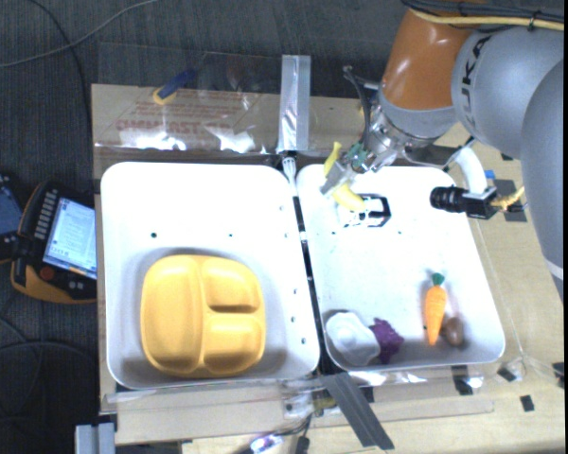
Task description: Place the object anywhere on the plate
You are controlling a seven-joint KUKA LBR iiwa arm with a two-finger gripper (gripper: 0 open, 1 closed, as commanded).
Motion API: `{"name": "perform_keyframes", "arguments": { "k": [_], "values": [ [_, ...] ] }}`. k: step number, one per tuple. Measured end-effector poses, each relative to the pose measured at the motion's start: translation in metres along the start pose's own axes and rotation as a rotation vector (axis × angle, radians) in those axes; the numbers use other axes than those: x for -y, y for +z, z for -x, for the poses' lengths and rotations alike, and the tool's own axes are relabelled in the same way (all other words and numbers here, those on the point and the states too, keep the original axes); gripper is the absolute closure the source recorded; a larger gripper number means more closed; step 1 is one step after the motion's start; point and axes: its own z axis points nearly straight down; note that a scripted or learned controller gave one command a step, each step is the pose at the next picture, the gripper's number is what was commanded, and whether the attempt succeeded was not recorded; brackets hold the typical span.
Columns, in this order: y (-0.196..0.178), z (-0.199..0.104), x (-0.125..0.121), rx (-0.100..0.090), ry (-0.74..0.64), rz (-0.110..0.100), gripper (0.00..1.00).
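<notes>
A yellow plate (204,312) with three compartments lies in the left bin (133,197), toward its front. My gripper (345,180) hangs over the back left corner of the right bin (473,253), close to the divider between the bins. Yellow pieces show at its tip. A small black item (373,211) lies on the bin floor just right of the tip. Near the front right corner lies an orange toy carrot (434,312), and a brown lump (452,330) touches it. A white item (350,337) and a purple one (387,338) lie together at the front left.
The grey arm with its orange band (426,50) comes in from the upper right, over the back of the right bin. A black cable end (459,200) sticks out near the right rim. A clear plastic sheet (204,112) lies behind the left bin, and a handheld pendant (62,244) lies off the bench at the left.
</notes>
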Motion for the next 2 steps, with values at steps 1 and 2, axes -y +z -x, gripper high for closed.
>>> {"name": "perform_keyframes", "arguments": {
  "k": [1, 2],
  "values": [
    [0.026, -0.061, -0.006, -0.004, -0.129, 0.002, 1.00],
    [0.012, -0.167, -0.037, -0.004, -0.059, 0.003, 1.00]
  ]
}}
